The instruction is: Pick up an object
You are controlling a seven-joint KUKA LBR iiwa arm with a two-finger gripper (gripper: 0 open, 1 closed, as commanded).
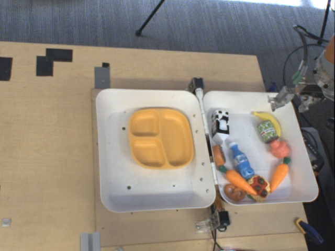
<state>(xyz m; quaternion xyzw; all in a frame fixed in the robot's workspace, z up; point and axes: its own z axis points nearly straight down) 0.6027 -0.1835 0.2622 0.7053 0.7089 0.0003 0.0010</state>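
Observation:
The right bin [301,140] holds several toy foods. Among them are a yellow banana [273,120] over a green piece [267,132], a pink piece [280,149], two orange carrots [280,175] [240,181], a blue bottle [242,161] and a black-and-white carton [221,122]. My gripper [277,100] hangs over the bin's back right corner, above and just right of the banana. Nothing shows in its grasp.
The left bin [112,156] bears a yellow divided plate [159,137]. A reddish sausage-like piece [219,156], a red patterned item [259,184] and a brown round piece [234,193] crowd the right bin's front. Cables [301,56] hang by the arm at the right.

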